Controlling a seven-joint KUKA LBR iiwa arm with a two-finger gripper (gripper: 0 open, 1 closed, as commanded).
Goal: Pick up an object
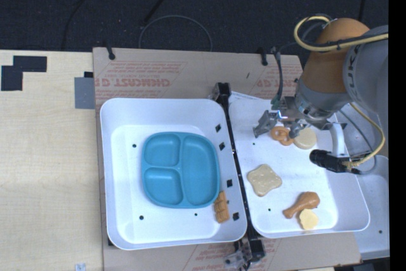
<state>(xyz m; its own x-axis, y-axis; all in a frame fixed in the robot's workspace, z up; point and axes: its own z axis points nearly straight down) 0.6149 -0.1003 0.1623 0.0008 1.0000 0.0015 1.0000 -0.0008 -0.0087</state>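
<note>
My gripper (280, 129) is low over the far part of the right bin (346, 200), open, its two grey fingers spread apart. A small orange pretzel-shaped piece (281, 135) lies on the bin floor between the fingertips, not clamped. A pale round disc (305, 139) sits just right of it, touching the right finger. Nearer the front lie a tan bread slice (264, 179), an orange-brown drumstick (302, 204) and a yellow round slice (309, 219).
The left bin (120, 136) holds a blue divided plate (179, 169) and a small orange piece (221, 207) by the shared wall. A black divider (232, 155) runs between the bins. A black cable fitting (330, 160) hangs over the right bin's right side.
</note>
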